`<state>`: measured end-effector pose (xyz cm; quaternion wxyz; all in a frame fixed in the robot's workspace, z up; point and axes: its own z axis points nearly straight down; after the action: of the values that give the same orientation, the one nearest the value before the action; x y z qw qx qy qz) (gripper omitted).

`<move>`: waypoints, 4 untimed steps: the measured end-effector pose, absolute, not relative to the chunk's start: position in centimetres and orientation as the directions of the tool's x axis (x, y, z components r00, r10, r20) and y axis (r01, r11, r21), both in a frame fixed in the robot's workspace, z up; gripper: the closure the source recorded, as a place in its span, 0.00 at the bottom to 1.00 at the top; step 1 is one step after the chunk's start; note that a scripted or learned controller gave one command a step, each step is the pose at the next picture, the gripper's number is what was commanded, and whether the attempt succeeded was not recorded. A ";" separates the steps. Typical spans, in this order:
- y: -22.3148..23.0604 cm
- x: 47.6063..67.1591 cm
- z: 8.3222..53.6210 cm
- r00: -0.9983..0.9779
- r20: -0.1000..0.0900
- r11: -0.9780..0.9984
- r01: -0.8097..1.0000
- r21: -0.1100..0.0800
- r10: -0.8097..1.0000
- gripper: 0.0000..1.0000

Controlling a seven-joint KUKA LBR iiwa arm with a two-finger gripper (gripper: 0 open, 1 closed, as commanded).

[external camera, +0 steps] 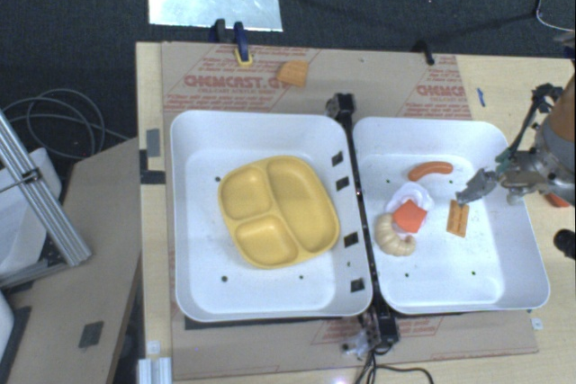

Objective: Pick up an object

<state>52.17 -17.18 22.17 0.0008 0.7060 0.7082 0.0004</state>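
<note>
Arm point(549, 171) low over right bin point(517, 283), seemingly level.

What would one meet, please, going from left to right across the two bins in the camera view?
Yellow divided plate → croissant → orange block → sausage → brown stick → gripper.
</note>
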 end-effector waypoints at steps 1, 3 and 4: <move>-12.3 48.7 24.4 -0.008 0.002 0.008 1.000 0.002 1.000 0.00; -11.4 56.4 8.2 -0.008 0.001 0.008 1.000 0.002 1.000 0.00; -11.2 48.6 23.4 0.000 -0.001 0.000 1.000 0.010 1.000 0.00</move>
<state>48.56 -11.25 23.39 0.0039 0.7072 0.7070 0.0033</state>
